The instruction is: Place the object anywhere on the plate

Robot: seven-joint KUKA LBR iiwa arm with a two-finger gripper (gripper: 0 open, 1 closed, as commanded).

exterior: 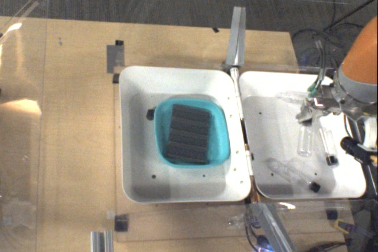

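A dark grey ridged block (189,133) lies flat on the teal plate (221,138) in the middle of the left bin (133,127). My gripper (317,151) hangs over the right bin (266,127), well away from the plate. Its two clear fingers (305,142) point down and stand apart, with only white bin floor between them, so it is open. The arm's orange band (363,56) is at the right edge.
A clear, black-tipped piece (292,173) lies on the right bin's floor near its front. The rim between the two bins (241,127) separates gripper and plate. Cables (331,38) trail at the back right. Bare wooden bench (59,127) stretches left.
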